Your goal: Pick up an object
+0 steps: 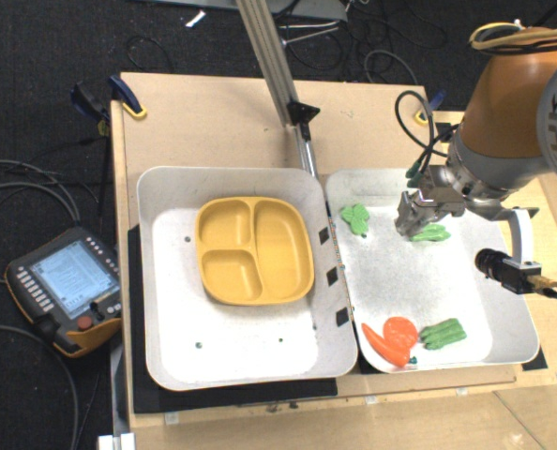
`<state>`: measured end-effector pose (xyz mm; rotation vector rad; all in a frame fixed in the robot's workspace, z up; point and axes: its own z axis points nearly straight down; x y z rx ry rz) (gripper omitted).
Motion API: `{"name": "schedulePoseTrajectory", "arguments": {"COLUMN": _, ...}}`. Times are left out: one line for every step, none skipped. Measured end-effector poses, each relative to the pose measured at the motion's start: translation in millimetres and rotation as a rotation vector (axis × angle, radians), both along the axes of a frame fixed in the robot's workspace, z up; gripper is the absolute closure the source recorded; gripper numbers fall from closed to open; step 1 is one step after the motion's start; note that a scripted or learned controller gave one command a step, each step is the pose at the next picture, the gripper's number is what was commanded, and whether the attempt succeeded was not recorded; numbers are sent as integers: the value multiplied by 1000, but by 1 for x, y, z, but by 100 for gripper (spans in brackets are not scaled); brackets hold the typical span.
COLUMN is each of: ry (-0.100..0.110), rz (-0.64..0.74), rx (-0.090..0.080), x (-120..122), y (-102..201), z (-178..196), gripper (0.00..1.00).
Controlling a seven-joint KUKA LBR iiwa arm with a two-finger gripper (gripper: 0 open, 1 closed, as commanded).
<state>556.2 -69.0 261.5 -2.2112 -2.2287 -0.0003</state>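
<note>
Probably a robotics lab: teach pendant (pixel 65 291), floor cables (pixel 16 172), wooden bench (pixel 203 125) with clamps (pixel 128 97).

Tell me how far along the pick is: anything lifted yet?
Done: the hand is down in the right bin, right at a small green piece. In hand: nothing visibly gripped; that piece looks to lie on the bin floor. Left: grasping and lifting it. Other toys lie untouched, including the orange one.

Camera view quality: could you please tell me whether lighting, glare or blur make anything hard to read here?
Camera view: lighting is even, shadows soft; the yellow divided plate reads sharply, without glare; the gripper is dark, its detail hard to resolve above the green toy; the orange arm band shows mild sheen.
</note>
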Motion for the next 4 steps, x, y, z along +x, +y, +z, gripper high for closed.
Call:
{"name": "schedulePoseTrajectory", "arguments": {"ry": 1, "rz": 0, "rx": 0, "x": -7, "y": 54, "z": -18, "gripper": 100}}
{"name": "schedulePoseTrajectory", "arguments": {"ry": 1, "rz": 0, "rx": 0, "x": -19, "y": 102, "z": -31, "gripper": 100}}
{"name": "schedulePoseTrajectory", "arguments": {"ry": 1, "rz": 1, "rx": 1, "x": -37, "y": 164, "z": -28, "gripper": 100}}
{"name": "schedulePoseTrajectory", "arguments": {"ry": 0, "rz": -4, "rx": -1, "x": -46, "y": 167, "z": -21, "gripper": 100}}
